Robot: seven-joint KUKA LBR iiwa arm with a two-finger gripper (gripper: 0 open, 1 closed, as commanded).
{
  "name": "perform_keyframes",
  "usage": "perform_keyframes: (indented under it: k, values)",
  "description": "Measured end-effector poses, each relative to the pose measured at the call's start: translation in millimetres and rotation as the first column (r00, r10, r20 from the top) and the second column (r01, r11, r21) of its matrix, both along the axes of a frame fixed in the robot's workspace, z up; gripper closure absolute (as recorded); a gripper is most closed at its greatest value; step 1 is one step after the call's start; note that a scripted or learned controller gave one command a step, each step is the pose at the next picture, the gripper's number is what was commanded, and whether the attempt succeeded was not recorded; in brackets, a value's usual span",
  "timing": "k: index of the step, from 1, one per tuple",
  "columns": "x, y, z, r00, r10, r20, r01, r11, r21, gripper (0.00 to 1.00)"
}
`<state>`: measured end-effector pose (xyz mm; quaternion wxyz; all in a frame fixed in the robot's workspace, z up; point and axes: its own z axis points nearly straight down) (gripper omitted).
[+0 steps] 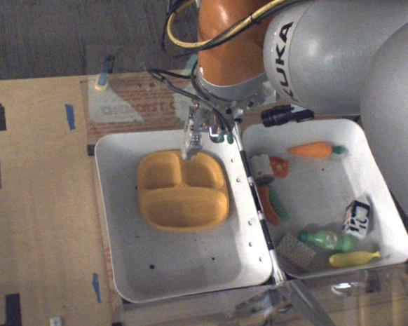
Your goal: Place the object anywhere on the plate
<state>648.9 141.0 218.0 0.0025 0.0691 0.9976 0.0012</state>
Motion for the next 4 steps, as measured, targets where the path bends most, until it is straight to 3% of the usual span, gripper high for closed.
perform_keyframes:
  k: [1, 2, 3, 4]
  values:
    - [-85.5, 25.3, -38.7, 0.998, -0.055, -0.006, 0.055, 0.998, -0.001, 1.00]
    - [-157.6, 75.9, -59.1, 0.969, -0.246, -0.009, 0.246, 0.969, -0.004, 1.00]
    - [-165.0, 83.3, -69.8, 0.952, -0.306, -0.009, 0.306, 0.952, -0.004, 1.00]
    - [-111.7, 5.4, 29.3, 0.990, -0.140, -0.005, 0.140, 0.990, -0.002, 1.00]
